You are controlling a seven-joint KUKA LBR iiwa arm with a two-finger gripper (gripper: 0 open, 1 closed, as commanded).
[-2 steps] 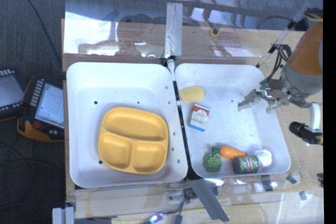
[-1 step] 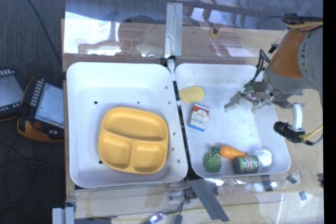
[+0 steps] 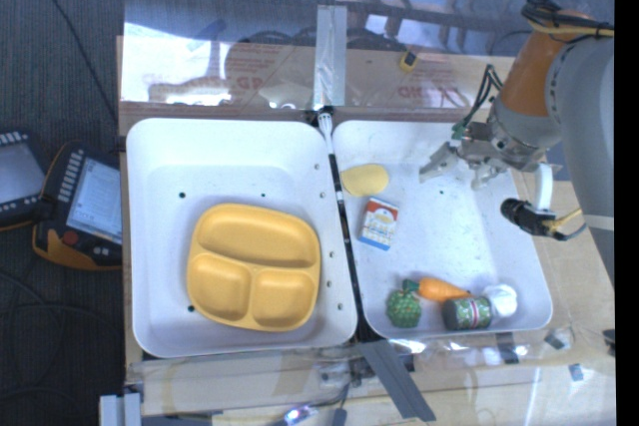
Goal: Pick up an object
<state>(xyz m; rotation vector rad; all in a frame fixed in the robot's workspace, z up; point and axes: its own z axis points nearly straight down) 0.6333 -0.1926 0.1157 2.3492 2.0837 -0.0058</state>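
pincer [image 3: 461, 167] hangs spread wide, holding nothing, over the right bin [image 3: 529, 259]; lemon [image 3: 364, 179], carton [image 3: 379, 222], carrot [image 3: 441, 289] and can [image 3: 467, 313] lie unpicked, task barely begun.

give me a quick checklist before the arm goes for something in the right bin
1. Gripper over the right bin: ok, near its far right part.
2. Gripper free of any object: ok, nothing between the fingers.
3. Fingers spread enough to grasp: ok, they look open.
4. Target apart from neighbours: ok for the yellow lemon and the small box; not ok for the carrot, broccoli and jar, which crowd together.
5. Yellow tray out of the way: ok, in the left bin.
6. Gripper height above the floor: cannot tell.
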